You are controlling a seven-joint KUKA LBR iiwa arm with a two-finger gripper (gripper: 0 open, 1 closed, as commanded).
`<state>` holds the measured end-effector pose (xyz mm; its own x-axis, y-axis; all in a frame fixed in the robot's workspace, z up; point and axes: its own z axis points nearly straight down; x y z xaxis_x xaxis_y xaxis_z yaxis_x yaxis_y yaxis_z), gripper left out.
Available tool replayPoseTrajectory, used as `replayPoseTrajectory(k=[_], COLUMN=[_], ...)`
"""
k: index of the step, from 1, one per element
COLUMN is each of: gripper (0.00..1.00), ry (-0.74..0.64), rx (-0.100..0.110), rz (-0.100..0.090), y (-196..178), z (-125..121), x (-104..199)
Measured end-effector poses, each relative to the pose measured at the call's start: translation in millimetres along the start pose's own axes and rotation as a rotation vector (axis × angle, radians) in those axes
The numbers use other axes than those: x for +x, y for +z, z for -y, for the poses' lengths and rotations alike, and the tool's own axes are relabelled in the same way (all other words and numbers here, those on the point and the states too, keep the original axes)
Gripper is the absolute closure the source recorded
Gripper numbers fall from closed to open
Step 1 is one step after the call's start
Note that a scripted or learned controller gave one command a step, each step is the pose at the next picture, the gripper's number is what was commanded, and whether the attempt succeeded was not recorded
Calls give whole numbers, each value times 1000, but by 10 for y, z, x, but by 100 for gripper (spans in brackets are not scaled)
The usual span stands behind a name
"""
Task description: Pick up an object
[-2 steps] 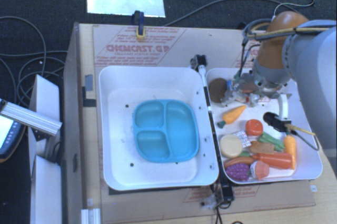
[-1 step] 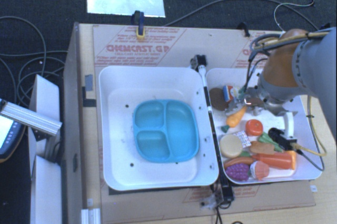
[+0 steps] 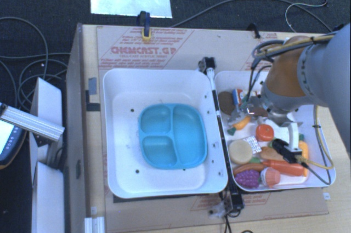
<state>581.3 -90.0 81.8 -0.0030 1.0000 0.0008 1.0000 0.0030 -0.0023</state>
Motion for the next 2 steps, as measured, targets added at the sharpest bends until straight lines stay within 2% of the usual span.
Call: replayPoseTrajectory(k=[1, 2], gripper=[100, 100], ry=[-1, -2], rx=[1, -3], rz=[-2, 1], y=[-85, -1012], z=[-12, -143], x=[0, 479])
